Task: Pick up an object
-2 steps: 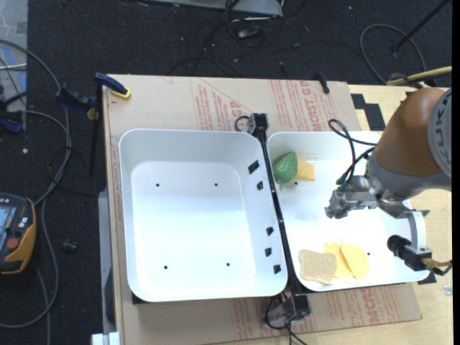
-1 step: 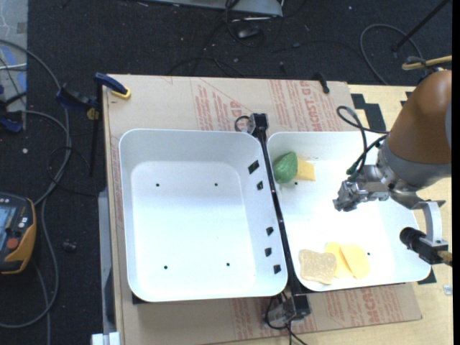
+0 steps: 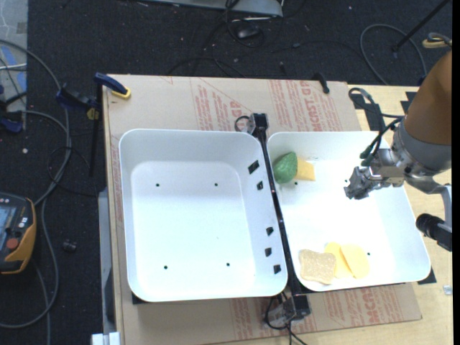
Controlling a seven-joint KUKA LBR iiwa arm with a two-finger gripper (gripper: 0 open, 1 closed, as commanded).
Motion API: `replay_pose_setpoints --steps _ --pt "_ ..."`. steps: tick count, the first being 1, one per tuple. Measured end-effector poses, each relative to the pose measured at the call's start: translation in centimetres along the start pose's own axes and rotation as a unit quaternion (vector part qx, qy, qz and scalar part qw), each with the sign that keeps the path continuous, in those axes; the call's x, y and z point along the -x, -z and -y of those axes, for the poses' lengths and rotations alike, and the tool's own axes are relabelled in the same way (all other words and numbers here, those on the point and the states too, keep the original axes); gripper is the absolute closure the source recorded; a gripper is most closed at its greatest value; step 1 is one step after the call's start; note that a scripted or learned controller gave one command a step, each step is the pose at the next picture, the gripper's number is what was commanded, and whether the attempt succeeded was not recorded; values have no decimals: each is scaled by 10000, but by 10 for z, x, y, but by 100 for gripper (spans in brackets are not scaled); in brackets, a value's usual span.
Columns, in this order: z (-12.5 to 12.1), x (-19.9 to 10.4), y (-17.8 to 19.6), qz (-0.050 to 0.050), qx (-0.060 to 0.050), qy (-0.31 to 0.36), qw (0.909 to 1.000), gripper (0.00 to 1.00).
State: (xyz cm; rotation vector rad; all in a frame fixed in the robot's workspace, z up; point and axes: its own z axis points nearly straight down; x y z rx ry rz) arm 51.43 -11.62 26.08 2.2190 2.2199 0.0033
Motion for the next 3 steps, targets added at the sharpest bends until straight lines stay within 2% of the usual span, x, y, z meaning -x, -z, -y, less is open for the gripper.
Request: replay_pose_setpoints --steps 3 --pt "-21 -162 -41 -6 -24 22 10000 100"
